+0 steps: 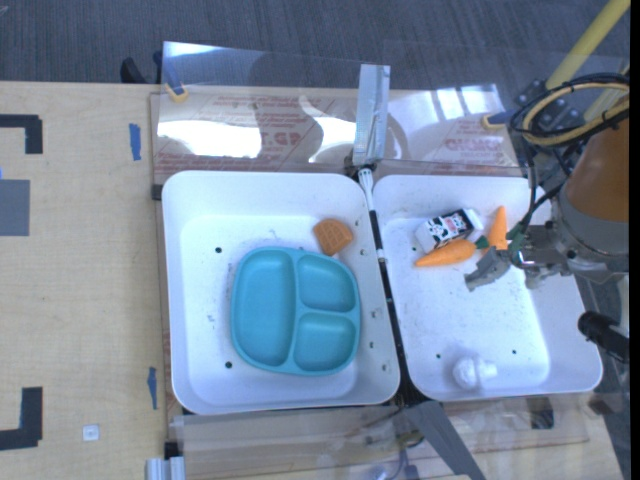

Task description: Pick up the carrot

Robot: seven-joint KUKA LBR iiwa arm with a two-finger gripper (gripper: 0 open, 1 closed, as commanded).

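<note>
**Gripper low beside carrot, grasp not made**

In the right bin [570, 363], upper half, the carrot [445, 255] lies on its side on the floor, thick end toward the gripper, tip pointing at the divider between the bins. Just above it, touching or nearly touching, sits a small black-and-white carton [447, 228]. A second orange piece [498, 227] stands more upright just right of the carton; can't tell what it is, maybe another carrot.

The gripper [487, 269] is down at the carrot's thick end, dark fingers slanting left-down. Nothing sits between the fingers. They look slightly spread, but the view is too small and blurred, so I cannot tell if the gripper is wide or narrow. Grey wrist and the orange band sit at the right edge, with cables above.

Left bin [185, 298]: teal divided plate [297, 310] in the middle, a brown cookie-like item [334, 235] at its upper right. A small white object [467, 372] lies near the right bin's front wall.

Risks, as judgement:
- Fingers are off the end, not astride the body; closing here likely pinches air or the tapered end, and the carrot squirts out.
- Approach along the carrot's length could shove it into the carton or divider.
- Carton crowds the upper side; a finger may land on it.
- The orange piece nearby could get grabbed instead.
</note>
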